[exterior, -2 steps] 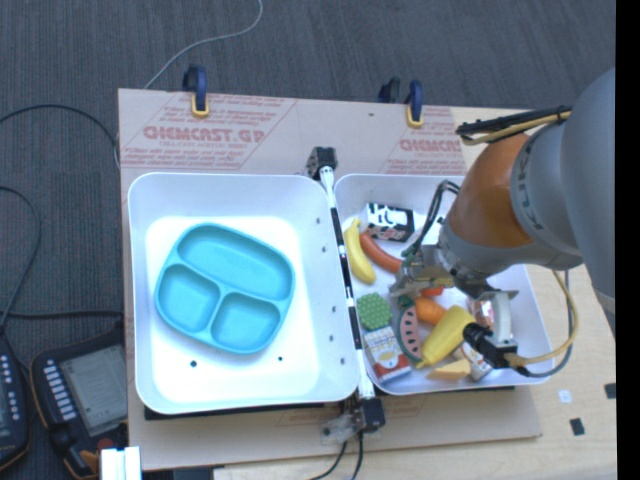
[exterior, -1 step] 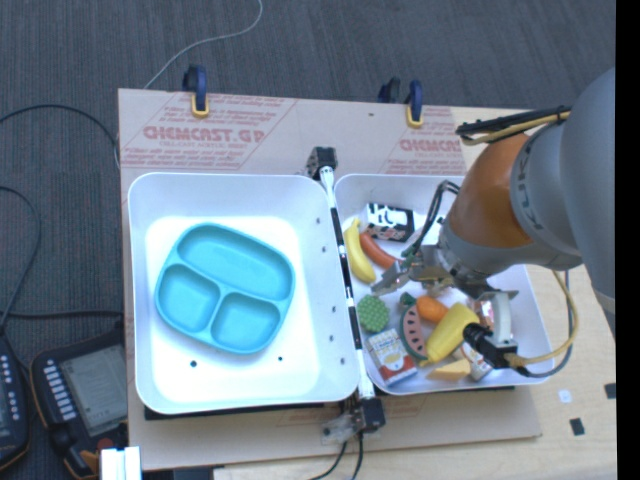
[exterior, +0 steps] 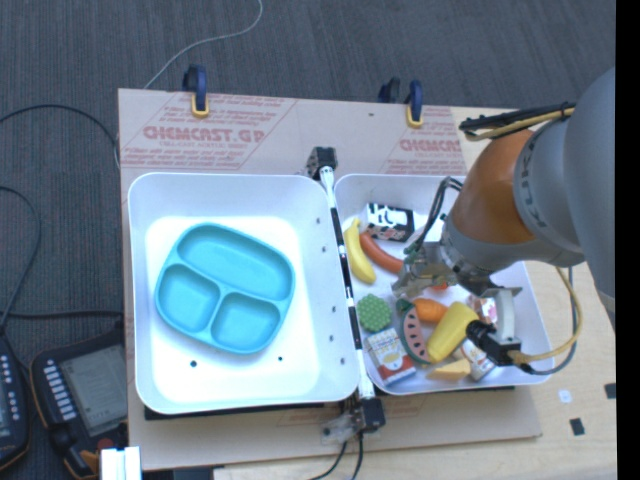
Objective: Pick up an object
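Brown board (exterior: 250,128) on grey carpet (exterior: 100,38), two white bins. Left bin (exterior: 140,268): blue tray (exterior: 224,288). Right bin (exterior: 535,328): banana (exterior: 351,251), sausage (exterior: 380,253), corn (exterior: 450,332) crowding gripper (exterior: 425,276); jaw opening impossible to tell.

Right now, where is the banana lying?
In the camera view, the banana lies in the right bin, along its left wall, next to the divider between the bins. A hot dog lies to its right and a green round piece just below.
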